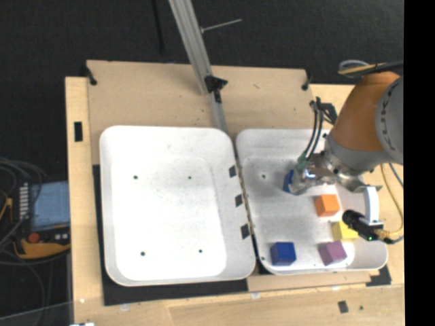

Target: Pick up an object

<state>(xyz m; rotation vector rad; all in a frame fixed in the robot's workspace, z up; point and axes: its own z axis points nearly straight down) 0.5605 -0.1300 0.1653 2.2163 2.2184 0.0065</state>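
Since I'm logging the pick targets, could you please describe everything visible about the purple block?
The purple block is a small cube, matte and solid-coloured, possibly foam or wood. It sits flat on the floor of the right bin, near its front edge. It stands apart from the blue block to its left and the yellow block behind it. The gripper is farther back, not touching it.

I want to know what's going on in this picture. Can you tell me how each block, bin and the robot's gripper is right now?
Orange block: lying in right bin, untouched.
Yellow block: lying in right bin, partly hidden.
Purple block: lying in right bin.
Blue block: lying in right bin.
Right bin: holds four blocks.
Left bin: flat on bench.
Gripper: low over right bin.
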